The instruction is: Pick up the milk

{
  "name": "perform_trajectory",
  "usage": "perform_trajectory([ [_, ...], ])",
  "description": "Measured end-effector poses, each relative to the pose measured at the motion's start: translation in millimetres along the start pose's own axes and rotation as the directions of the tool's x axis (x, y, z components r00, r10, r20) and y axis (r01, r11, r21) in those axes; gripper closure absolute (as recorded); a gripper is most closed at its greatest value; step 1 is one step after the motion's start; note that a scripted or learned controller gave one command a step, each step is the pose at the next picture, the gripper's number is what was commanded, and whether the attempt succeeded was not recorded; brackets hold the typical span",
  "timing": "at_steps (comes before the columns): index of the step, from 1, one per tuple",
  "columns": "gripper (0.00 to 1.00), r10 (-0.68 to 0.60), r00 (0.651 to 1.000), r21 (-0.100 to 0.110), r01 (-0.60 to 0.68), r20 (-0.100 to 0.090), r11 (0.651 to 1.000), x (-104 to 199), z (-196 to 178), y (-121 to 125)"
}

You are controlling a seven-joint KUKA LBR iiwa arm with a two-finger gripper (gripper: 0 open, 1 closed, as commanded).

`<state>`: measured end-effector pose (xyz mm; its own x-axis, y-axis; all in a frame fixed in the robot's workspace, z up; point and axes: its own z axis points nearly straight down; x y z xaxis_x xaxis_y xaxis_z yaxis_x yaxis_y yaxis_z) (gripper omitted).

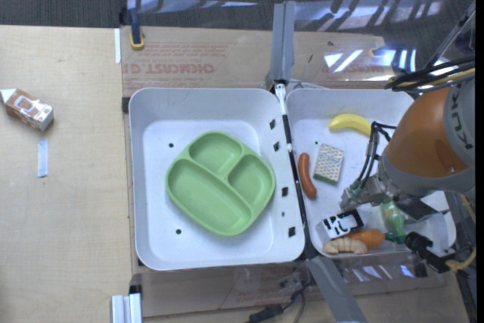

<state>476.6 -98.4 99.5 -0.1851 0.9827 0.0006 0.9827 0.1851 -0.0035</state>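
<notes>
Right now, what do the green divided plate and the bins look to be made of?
The green divided plate looks like moulded plastic, matte: one even colour, soft rounded ridges, no sharp glare. The left bin and right bin look like thin white plastic, slightly glossy, with rounded corners; I can't confirm it from here.

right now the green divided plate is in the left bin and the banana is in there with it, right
Not quite. The camera view shows the green divided plate in the left bin, but the banana lies in the right bin, near its far edge, above the sausage.
</notes>
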Motion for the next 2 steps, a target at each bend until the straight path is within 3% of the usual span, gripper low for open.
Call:
perform_trajectory([
  [1,0.00,0.001,1.000,0.000,-0.001,0.000,1.000,0.0,0.0,0.0],
  [2,0.00,-0.034,0.999,0.000,0.034,0.000,0.999,1.0,8.6,0.1],
])
